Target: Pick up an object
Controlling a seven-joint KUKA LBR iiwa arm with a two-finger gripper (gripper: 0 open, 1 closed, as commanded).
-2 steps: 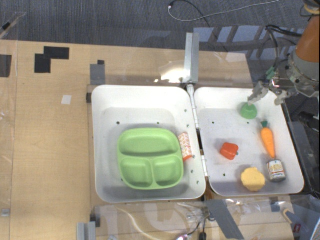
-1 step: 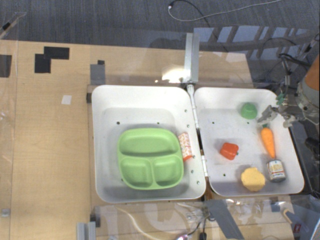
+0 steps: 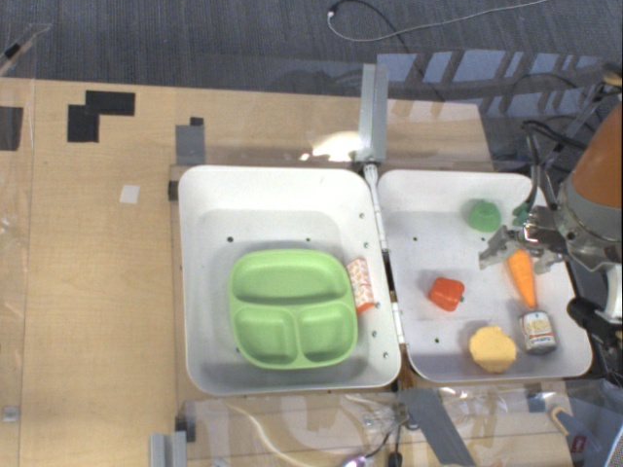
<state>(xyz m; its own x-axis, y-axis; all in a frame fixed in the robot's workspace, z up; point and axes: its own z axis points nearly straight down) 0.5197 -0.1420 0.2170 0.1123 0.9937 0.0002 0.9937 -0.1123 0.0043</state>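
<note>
My gripper (image 3: pixel 523 240) hovers open right above the carrot (image 3: pixel 523 276), gripping nothing; the pick is not yet made.

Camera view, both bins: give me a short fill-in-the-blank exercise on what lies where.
1. The green divided plate lies in the ____ bin.
2. The toy carrot lies just below the gripper in the ____ bin.
3. The small can lies to the ____ of the yellow object.
4. The round object near the right bin's far edge is ____.

Missing words: left; right; right; green
</note>
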